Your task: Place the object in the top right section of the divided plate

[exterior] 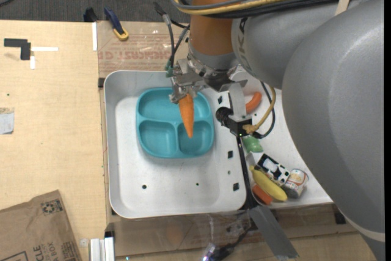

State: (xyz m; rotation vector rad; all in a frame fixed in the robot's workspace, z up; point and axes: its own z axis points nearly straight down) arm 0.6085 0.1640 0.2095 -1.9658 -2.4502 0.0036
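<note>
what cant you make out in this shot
Camera view:
- Whether the fingers grip the carrot: the wrist hides its top end.
- The teal divided plate, top right section: covered by the carrot and wrist.
- The right bin: the arm covers much of it.
- Banana and neighbouring items: too small to identify.

My one fixed overhead camera

It looked down at a slant on the surface (49,131), fairly close, my arm (317,70) entering from the right.
</note>
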